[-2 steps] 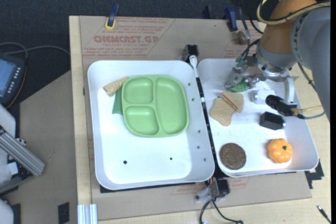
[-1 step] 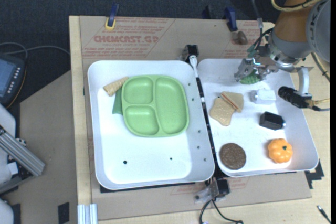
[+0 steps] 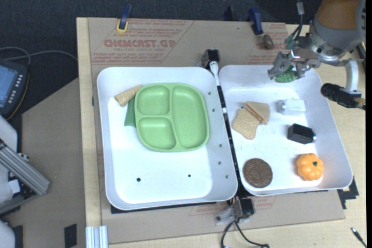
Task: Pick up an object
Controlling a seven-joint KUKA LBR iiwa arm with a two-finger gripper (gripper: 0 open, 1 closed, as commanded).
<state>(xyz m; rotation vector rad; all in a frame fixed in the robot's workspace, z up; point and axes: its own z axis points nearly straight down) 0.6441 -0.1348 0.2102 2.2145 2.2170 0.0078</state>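
My gripper hangs over the far edge of the right bin, with the arm reaching in from the upper right. A small green object sits between its fingers, and the gripper is shut on it. Lower in the same bin lie a toast sandwich, a small clear-white piece, a black block, an orange pumpkin and a round brown patty.
The left bin holds a green divided plate with a tan wedge at its upper left corner. A black hinge strip runs between the bins. Clamps stand at the board's far edge.
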